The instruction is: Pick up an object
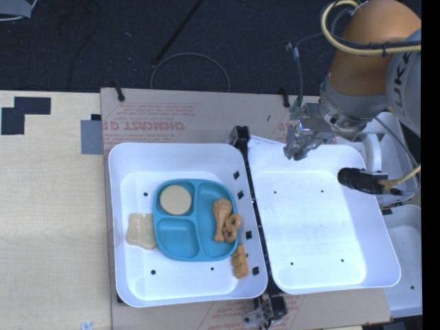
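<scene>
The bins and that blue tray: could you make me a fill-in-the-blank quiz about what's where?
The blue tray sits in the ___ bin.
The round tan disc lies ___ the tray.
The gripper hovers near the far edge of the ___ bin.
The tray has ___ compartments.

Missing words: left; inside; right; three

The pale wood worktop carries a sheet of brown printed cardboard, and on that cardboard sit two shallow white bins. The left bin touches the right bin along a black clipped seam, just right of the bare wood.
</scene>
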